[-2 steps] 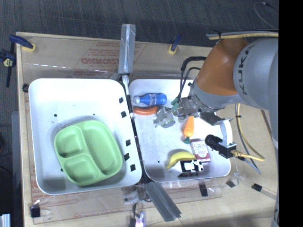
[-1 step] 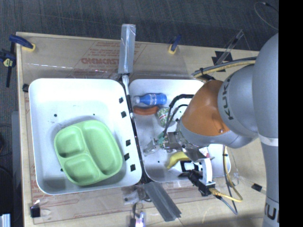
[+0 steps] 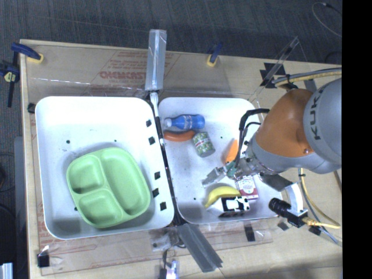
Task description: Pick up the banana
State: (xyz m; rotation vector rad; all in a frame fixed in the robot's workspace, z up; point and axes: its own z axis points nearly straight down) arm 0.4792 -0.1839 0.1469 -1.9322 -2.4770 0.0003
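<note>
curved yellow banana lying in the right shallow white plastic bin, near its front wall, long axis running left to right with a slight upward arc, one tip toward the lower left, the other toward a black-and-white patterned small box touching it. two-finger metal gripper just above the banana, on the grey arm with orange band reaching in from the right; cannot tell how far spread, nothing seen between its tips. beside it a red-and-white carton and an orange carrot-like stick. farther back, a blue plastic bottle, an orange-red sausage shape, a green-labelled can. in the left white bin, a smooth green three-compartment tray.
</note>
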